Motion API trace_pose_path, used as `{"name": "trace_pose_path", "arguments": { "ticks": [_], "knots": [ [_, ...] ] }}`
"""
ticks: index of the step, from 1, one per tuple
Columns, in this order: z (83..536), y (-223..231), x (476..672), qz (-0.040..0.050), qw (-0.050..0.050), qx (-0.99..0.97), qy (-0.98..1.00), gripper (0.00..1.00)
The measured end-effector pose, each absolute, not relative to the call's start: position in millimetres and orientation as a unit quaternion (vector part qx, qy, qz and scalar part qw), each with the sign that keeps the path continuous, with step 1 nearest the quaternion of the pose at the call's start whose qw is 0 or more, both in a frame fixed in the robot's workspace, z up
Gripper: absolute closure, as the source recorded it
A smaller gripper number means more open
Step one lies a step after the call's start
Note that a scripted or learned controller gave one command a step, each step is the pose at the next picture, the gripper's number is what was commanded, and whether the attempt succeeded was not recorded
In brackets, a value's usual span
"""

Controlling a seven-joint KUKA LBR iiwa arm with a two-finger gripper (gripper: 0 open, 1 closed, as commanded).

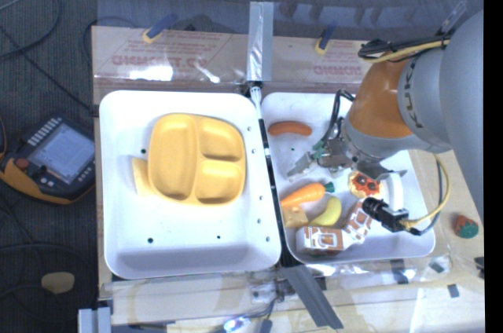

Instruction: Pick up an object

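Note:
The right bin (pixel 409 245) holds several toy foods. A reddish sausage (pixel 289 128) lies at its far left, and an orange carrot (pixel 302 194) with a yellow banana (pixel 330 210) lies in the middle. A small brown carton (pixel 318 239) and a red-white carton (pixel 357 223) are near the front wall, and a small orange piece (pixel 364 184) sits beside the wrist. My gripper (pixel 310 159) hangs low over the bin's centre, between the sausage and the carrot and just above the carrot. The arm's orange band (pixel 381 100) rises behind it. I see nothing lifted.
The left bin (pixel 118 245) holds a yellow divided plate (pixel 196 157) with a yellow piece (pixel 140 170) sticking out from under its left edge. A metal divider (pixel 267 166) separates the bins. A control pendant (pixel 55 159) lies on the floor at left, and a small toy (pixel 468 227) sits outside the right bin.

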State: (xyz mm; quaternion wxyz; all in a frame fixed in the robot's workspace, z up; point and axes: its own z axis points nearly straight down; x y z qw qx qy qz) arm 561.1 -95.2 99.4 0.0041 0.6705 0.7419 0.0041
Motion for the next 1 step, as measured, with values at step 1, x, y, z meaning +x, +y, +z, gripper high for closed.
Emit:
{"name": "trace_pose_path", "arguments": {
  "ticks": [1],
  "knots": [
    [91.2,-102.5,502.0,0.0044,0.008,0.628,0.778,0.0]
  ]
}}
